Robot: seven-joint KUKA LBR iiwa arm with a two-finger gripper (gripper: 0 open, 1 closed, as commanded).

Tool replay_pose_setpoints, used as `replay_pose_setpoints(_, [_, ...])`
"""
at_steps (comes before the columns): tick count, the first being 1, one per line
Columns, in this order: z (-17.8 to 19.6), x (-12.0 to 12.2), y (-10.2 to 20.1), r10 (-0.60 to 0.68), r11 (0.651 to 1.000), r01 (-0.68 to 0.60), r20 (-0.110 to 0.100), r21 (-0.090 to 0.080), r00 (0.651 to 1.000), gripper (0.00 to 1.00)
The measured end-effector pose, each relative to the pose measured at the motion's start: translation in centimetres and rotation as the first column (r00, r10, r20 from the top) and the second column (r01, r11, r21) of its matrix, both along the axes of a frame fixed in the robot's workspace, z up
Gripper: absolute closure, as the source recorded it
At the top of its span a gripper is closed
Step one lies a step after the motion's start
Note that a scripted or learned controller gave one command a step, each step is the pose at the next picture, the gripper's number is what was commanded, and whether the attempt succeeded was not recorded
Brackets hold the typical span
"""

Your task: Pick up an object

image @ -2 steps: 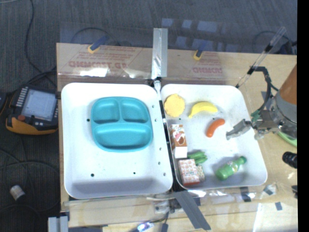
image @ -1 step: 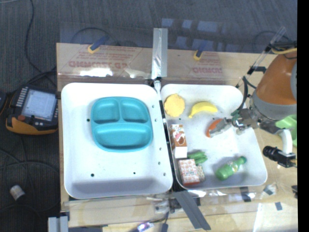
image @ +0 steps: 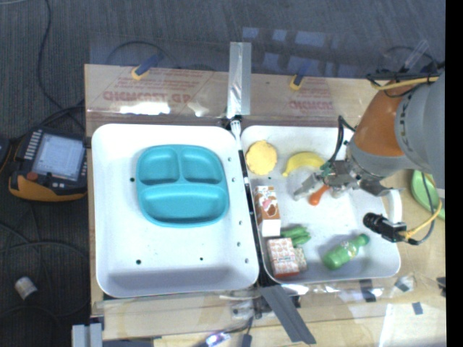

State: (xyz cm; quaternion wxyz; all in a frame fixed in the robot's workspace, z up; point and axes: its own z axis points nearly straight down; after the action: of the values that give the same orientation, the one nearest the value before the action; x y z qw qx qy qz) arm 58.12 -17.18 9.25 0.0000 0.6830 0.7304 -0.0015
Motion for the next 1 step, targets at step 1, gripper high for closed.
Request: replay_pose_setpoints(1, [0.88,0.0,0.09,0.001,1.0,-0.001,-0.001,0.002,1.0,1.0])
